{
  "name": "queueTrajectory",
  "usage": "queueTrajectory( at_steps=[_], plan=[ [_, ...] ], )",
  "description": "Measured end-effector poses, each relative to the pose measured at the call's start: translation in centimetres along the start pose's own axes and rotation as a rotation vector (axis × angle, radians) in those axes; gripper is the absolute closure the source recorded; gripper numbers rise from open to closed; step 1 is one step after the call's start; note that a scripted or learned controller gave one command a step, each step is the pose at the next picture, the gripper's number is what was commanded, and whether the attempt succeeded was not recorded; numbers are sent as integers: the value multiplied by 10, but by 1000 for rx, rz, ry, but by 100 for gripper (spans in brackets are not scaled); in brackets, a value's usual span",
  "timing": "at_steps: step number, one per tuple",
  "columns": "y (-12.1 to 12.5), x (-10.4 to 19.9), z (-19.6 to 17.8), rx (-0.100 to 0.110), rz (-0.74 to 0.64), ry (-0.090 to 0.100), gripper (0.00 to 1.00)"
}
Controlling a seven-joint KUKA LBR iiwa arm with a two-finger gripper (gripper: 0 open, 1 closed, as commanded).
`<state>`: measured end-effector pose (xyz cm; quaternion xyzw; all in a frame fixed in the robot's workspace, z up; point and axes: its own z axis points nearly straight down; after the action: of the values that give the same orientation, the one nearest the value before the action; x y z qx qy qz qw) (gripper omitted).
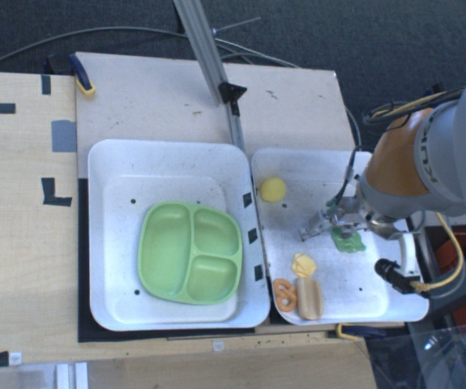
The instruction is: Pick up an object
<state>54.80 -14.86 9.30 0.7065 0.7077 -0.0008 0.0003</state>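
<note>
Dark carpet is surrounding a wooden bench [22, 217], and two white bins are sitting on it side by side. Inside the left bin [103, 217] a green divided plate [190, 252] is lying. Inside the right bin [297, 164] four small things are resting: a yellow ball [273, 189] at about 11 o'clock, a green toy [349, 241] at about 3 o'clock, and a yellow piece [302, 265], a pretzel [284, 295] and a bread roll [309, 298] grouped at about 6 o'clock.

The arm [415, 164] is reaching in from 3 o'clock, with its orange band above the wrist, and it is bending down into the right bin. The gripper [330, 224] is sitting low near the bin floor, and it is pointing toward 9 o'clock. The green toy is lying just beside the gripper, at its 4 o'clock, partly under the wrist. This toy is probably the target, being the nearest thing. Its long axis is too small to judge. The fingers are looking slightly spread, but the view is not showing this clearly, so their opening cannot be told, and nothing is visible between them.
</note>
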Motion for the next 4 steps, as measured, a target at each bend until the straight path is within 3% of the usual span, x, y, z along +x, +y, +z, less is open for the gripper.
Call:
queueTrajectory(
  at_steps=[1, 2, 4],
  plan=[
    [1, 1, -12, -2, -1, 2, 100],
    [-2, 11, -66, -4, -1, 1, 100],
    [-12, 2, -174, -6, 0, 0, 100]
  ],
)
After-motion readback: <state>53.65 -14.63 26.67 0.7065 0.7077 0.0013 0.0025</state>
